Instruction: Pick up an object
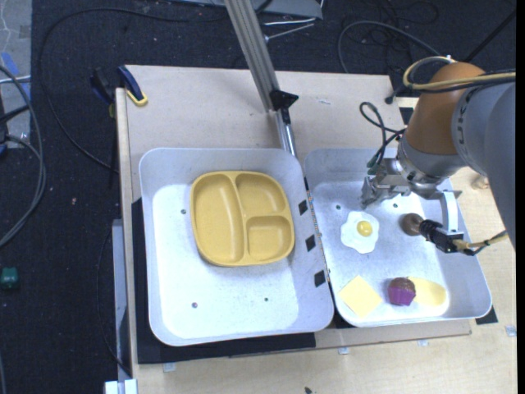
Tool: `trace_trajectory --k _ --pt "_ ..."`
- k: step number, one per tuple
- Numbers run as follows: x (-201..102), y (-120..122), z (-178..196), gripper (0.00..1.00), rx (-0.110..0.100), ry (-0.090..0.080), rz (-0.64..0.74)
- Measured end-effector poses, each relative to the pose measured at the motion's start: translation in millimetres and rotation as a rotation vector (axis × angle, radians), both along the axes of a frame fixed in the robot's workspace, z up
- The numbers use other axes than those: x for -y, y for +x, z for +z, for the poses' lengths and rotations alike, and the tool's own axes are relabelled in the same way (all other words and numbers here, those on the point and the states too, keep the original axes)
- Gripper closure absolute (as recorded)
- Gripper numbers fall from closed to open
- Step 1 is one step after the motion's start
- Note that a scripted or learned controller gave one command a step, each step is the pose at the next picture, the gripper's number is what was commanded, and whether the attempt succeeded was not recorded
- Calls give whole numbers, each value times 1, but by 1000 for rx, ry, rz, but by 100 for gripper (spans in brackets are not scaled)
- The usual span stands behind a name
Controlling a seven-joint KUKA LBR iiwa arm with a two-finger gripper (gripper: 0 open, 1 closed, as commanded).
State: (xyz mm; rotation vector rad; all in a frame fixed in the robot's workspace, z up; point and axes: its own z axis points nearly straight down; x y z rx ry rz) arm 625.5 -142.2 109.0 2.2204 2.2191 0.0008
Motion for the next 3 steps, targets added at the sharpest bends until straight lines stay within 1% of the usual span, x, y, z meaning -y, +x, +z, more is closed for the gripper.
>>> trace_trajectory --k 1,2,3 --pt "-4 10 58 100 4 0 3" --pt "4 13 119 100 5 -1 2" --pt "4 14 157 100 4 0 3"
